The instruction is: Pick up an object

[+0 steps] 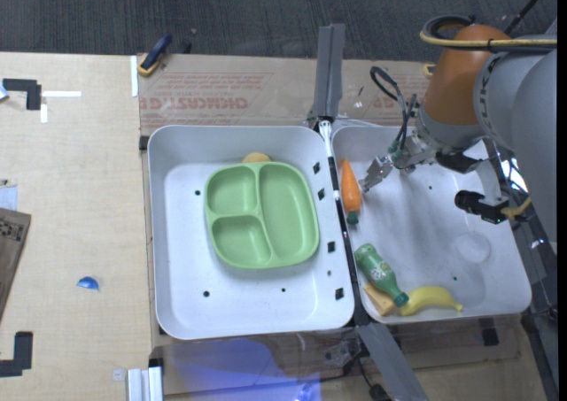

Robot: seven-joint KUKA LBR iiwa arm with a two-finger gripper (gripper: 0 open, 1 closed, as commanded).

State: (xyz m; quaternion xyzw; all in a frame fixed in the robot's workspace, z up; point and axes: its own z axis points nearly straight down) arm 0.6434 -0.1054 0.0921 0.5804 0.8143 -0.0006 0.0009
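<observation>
My gripper [376,173] hangs over the back left part of the right bin [496,302], open, with nothing between its fingers. Just left of it an orange carrot [351,187] lies along the bin's left wall. Nearer the front, a green bottle [381,272] lies slanted. A yellow banana [432,300] and a tan flat piece [378,300] lie beside it at the front left corner. The left bin [177,293] holds a green divided plate [262,213], and a small yellow object [256,158] peeks out behind the plate.
The grey arm with its orange band [461,80] comes in from the right above the right bin's back half. A metal post [330,72] stands at the back between the bins. A blue-and-yellow tool [156,51] lies on the bench beyond the left bin.
</observation>
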